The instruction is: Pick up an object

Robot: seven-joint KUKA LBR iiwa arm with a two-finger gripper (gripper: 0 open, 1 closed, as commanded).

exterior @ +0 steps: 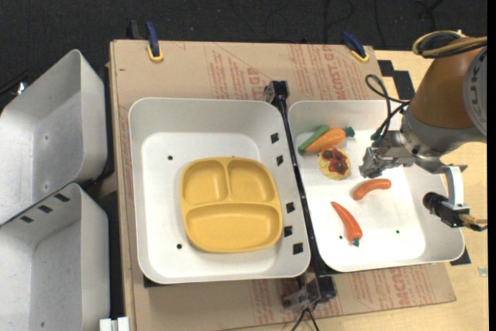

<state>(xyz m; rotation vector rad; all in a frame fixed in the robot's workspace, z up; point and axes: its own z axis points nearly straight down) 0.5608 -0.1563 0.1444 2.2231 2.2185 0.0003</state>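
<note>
The right bin (403, 244) holds several toy foods. A carrot with a green top (324, 139) lies at its back left, and a small pizza slice (334, 162) sits just in front of it. An orange sausage (371, 187) lies mid-bin, with a red chili pepper (348, 222) nearer the front. My gripper (373, 163) hangs over the bin just above and behind the sausage, to the right of the pizza slice. I see nothing held in it.
The left bin (155, 167) holds a yellow sectioned plate (231, 205). A black divider (293, 167) runs between the bins. The arm's orange band (442, 93) and a black fitting (443, 207) reach over the right bin's right side. Two white bins (46, 167) stand off the bench at left.
</note>
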